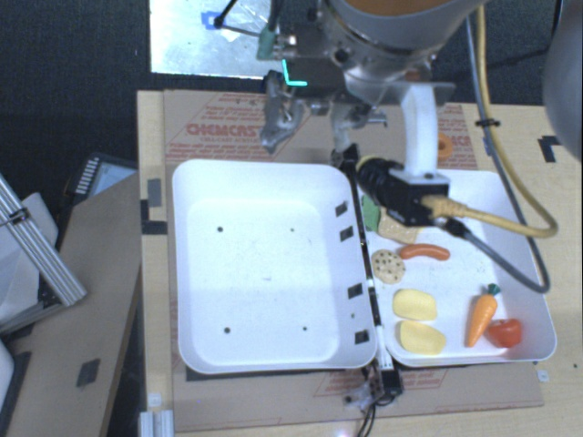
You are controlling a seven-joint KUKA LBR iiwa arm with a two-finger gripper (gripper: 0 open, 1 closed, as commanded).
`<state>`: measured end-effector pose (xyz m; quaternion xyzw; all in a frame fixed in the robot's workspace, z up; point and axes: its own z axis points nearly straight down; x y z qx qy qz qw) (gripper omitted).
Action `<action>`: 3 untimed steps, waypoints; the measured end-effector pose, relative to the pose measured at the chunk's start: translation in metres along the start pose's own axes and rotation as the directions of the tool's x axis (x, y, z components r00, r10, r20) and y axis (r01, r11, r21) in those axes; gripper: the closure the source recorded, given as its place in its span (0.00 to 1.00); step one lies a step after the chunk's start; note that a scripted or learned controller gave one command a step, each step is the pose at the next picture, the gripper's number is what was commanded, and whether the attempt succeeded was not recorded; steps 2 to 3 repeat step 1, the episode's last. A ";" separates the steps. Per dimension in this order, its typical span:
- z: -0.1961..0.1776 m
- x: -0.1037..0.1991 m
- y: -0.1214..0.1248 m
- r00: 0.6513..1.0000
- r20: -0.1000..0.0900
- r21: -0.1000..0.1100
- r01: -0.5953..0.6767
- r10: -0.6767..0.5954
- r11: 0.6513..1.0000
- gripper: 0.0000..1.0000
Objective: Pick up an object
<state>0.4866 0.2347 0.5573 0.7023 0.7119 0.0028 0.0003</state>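
A: Objects, count and position?
B: One cookie, one sausage, two yellow pieces, one carrot, one tomato; all in the right bin, below-right of the gripper.
A: Gripper condition?
B: Fingers spread, nothing between them.

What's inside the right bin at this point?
In the right bin: sausage, cookie, two yellow pieces, carrot, a red item. The arm's black wrist hardware covers the bin's far-left corner, partly hiding something green.
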 end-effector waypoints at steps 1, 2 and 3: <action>-0.011 0.000 0.000 1.000 -0.001 -0.002 0.003 -0.003 1.000 1.00; -0.011 0.000 0.000 1.000 -0.001 -0.002 0.003 -0.003 1.000 1.00; -0.011 0.000 0.000 1.000 -0.001 -0.002 0.003 -0.003 1.000 1.00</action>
